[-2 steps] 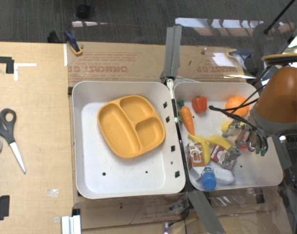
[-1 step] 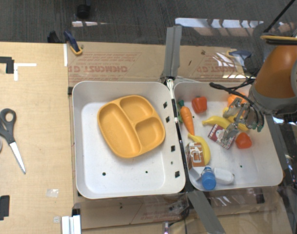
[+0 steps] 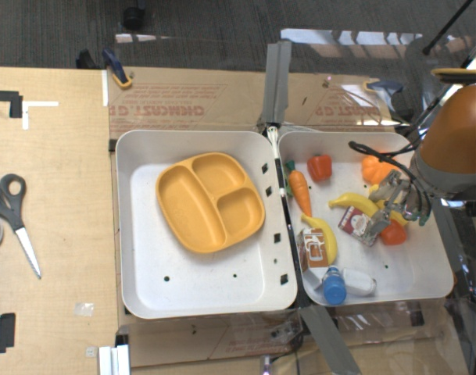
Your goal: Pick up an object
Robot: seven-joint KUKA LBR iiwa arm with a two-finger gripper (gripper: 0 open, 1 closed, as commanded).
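My gripper [image 3: 381, 213] hangs low over the right part of the right bin [image 3: 425, 283]. It is just above a red-and-white packet [image 3: 349, 220] and a small red fruit [image 3: 394, 235]. A yellow banana [image 3: 352, 202] lies right beside its tip on the left. Further left in that bin are a second banana [image 3: 325, 237], a carrot [image 3: 300, 192], a red pepper [image 3: 320, 167] and a brown packet [image 3: 311, 251]. An orange fruit [image 3: 375, 169] sits at the back and a blue-capped bottle [image 3: 345, 284] at the front. Nothing shows as lifted off the bin floor.
The left bin [image 3: 136, 287] holds a yellow divided plate [image 3: 210, 201]. Scissors [image 3: 16, 221] lie on the wooden bench at far left. The arm's orange band [image 3: 456, 135] and cables overhang the right bin's right edge. Cardboard lies behind both bins.
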